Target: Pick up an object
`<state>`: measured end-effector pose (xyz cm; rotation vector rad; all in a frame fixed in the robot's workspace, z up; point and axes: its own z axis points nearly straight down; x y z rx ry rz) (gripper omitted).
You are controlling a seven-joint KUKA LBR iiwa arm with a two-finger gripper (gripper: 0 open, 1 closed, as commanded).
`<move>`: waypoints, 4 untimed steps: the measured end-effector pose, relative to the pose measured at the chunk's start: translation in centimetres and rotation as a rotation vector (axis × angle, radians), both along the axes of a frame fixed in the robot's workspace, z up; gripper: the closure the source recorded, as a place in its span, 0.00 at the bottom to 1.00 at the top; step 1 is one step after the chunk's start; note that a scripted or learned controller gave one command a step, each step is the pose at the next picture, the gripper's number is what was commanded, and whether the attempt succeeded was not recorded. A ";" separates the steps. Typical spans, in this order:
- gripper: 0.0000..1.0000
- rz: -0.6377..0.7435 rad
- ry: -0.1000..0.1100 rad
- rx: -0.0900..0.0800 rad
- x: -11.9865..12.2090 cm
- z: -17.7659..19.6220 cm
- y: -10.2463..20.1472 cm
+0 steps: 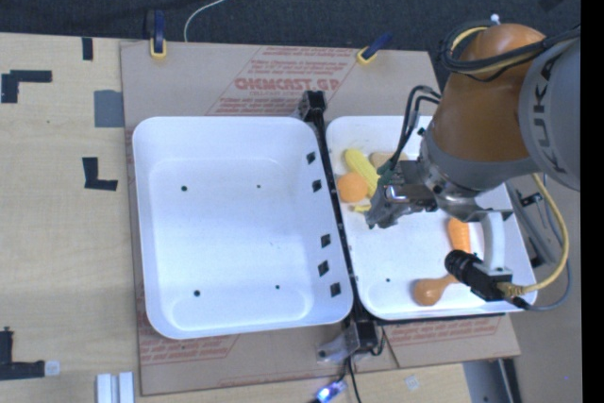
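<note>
The cardboard sheet [283, 80] under both bins is showing red "CHEMCAST GP" lettering. The arm [491, 104], marked "KUKA", is reaching over the right bin [396, 293]. Its gripper [382, 208] is hovering near that bin's left wall, beside the orange ball [352, 189] and yellow corn [360, 164].
</note>
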<state>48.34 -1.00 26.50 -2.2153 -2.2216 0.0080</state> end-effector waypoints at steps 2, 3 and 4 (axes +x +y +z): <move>1.00 0.002 0.007 -0.001 0.0 1.7 0.1; 1.00 -0.006 -0.018 -0.003 0.2 13.9 -5.9; 1.00 0.003 -0.002 0.001 0.1 11.5 -0.3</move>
